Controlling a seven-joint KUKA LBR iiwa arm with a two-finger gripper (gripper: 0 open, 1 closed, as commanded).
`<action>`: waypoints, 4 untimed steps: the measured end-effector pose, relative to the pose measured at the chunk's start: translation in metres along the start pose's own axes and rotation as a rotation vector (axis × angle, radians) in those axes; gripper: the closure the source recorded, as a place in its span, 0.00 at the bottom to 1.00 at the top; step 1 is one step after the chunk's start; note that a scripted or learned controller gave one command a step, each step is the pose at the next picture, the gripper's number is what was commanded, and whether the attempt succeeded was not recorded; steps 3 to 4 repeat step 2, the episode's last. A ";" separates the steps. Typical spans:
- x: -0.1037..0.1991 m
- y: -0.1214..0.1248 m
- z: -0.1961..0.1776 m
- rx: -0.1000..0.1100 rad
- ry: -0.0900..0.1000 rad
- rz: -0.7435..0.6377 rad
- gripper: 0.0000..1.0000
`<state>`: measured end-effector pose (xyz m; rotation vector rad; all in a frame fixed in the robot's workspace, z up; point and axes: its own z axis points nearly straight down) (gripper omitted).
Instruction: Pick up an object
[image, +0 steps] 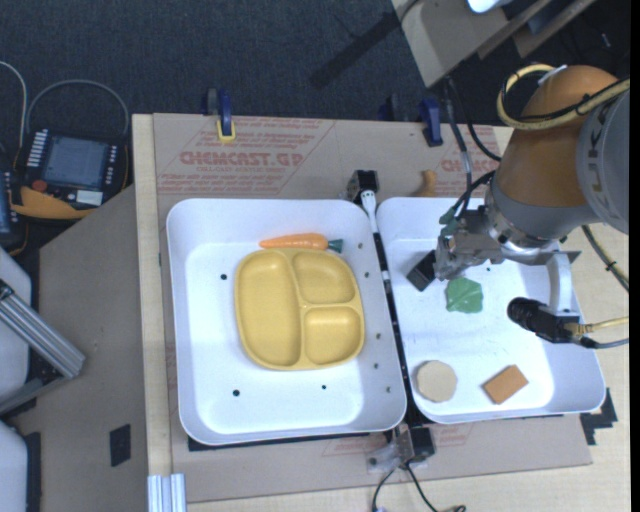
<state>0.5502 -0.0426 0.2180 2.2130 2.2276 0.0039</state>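
Observation:
The right bin (570, 395) holds a green leafy piece (464, 295), a round tan cookie (436, 381) and an orange-brown block (505, 384). A small dark object (420, 271) lies near that bin's left wall. My gripper (455, 256) hangs over the right bin, just above and left of the green piece and beside the dark object. In the left bin (200, 300) a yellow divided plate (298, 307) lies with an orange carrot (297, 241) along its far edge.
A black clamp (362, 185) sits at the top of the seam between the bins. Blue clips (224, 108) hold the cardboard's far edge. A pendant with a screen (70, 165) rests off the bench at left. A black fitting and cable (540, 320) hang from the arm over the right bin.

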 end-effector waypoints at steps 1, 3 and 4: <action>0.051 0.019 -0.011 -0.001 0.001 0.000 1.00; 0.096 0.046 -0.003 -0.001 -0.001 0.001 1.00; 0.096 0.046 -0.003 -0.001 -0.001 0.001 1.00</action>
